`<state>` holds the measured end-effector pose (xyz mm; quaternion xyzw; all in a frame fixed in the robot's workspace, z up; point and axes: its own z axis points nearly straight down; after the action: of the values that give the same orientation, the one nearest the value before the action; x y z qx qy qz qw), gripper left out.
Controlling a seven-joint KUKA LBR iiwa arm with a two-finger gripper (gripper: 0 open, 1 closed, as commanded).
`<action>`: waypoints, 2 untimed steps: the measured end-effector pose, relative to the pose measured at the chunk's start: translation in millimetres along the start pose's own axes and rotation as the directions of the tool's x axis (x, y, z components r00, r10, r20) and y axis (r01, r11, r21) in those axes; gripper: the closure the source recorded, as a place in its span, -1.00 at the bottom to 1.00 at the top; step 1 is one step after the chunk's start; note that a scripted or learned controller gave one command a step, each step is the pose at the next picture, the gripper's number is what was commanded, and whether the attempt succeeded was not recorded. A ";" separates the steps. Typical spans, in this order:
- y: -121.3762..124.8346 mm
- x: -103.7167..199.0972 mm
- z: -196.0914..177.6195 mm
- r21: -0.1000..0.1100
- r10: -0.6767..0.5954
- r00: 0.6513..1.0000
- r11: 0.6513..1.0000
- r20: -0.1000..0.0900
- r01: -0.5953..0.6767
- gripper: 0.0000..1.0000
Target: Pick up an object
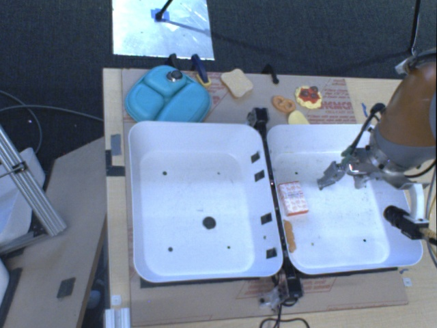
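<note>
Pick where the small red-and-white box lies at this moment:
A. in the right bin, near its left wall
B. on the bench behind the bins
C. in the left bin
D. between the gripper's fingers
A: the red-and-white box rests on the right bin floor beside its left wall, apart from the gripper.

A blue divided plate [168, 96] and toast slice [237, 83] lie behind the bins.

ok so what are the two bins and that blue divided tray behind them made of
The two bins look like thin moulded plastic, glossy white: rounded corners, a rolled rim and soft sheen suggest it. The blue divided tray also looks like plastic, matte to satin, with smooth moulded compartments; the shiny knob on it may be metal, though that is hard to tell.
</note>
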<state>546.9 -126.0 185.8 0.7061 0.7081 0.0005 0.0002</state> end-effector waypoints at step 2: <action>63.6 -9.2 100.6 -0.002 -0.007 1.000 1.000 0.002 0.007 -1.00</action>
<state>610.6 -134.9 85.2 0.7037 0.7105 0.0008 0.0016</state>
